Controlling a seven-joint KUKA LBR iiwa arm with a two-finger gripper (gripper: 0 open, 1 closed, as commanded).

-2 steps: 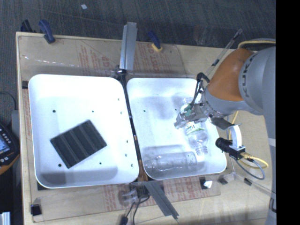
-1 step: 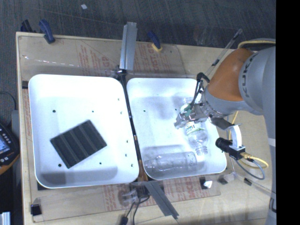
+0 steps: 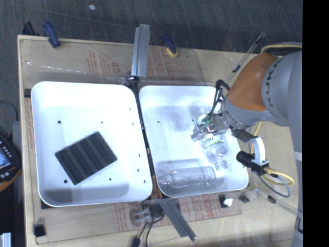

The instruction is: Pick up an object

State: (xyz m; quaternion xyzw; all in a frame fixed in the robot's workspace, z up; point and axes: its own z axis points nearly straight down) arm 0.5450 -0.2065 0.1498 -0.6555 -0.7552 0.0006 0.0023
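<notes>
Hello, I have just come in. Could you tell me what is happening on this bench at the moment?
A grey robot arm with an orange band reaches in from the right over the right bin. Its end effector is low, just above a small clear bottle. A larger clear bottle lies on its side along that bin's near edge. In the left bin a dark ribbed flat piece lies untouched. I cannot tell whether anything is gripped yet.

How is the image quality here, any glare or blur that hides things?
Camera view: the left bin is blown out to flat white, though the dark ridged pad stands out sharply; in the right bin the clear bottles blend into the white floor; the gripper looks soft and cluttered.
</notes>
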